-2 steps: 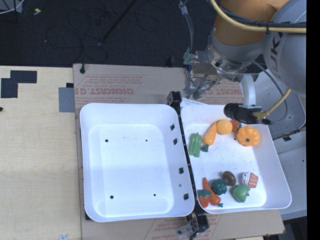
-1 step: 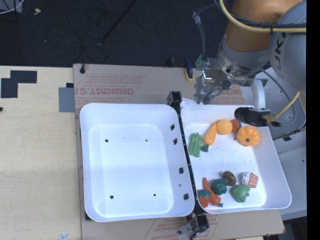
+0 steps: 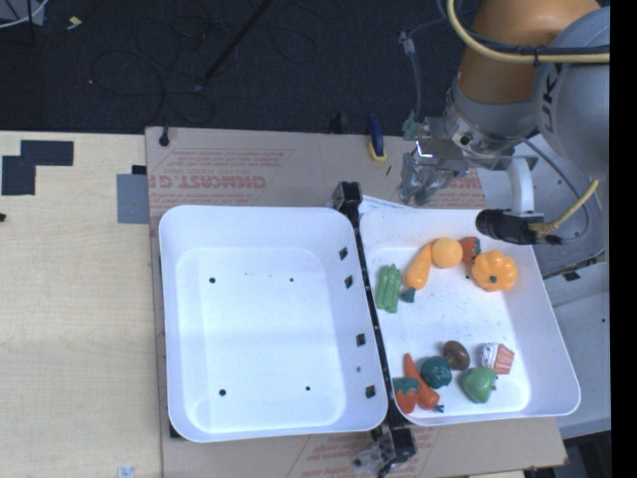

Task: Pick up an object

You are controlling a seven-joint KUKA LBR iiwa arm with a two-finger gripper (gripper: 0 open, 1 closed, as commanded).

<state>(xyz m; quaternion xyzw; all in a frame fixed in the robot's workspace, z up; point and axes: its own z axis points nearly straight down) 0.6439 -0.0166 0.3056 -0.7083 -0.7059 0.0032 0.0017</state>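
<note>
My gripper hangs above the far edge of the right bin, with nothing seen between its fingers. In that bin lie toy foods: an orange carrot, a round orange, an orange pumpkin and a green pepper toward the far side. Near the front edge sit a teal round piece, a brown mushroom, a green pear-like piece, a red and white piece and a small carrot.
The left bin sits beside the right one, joined by a black divider. Both rest on a cardboard sheet over a pale wooden bench. The arm's orange band and grey body rise at the upper right.
</note>
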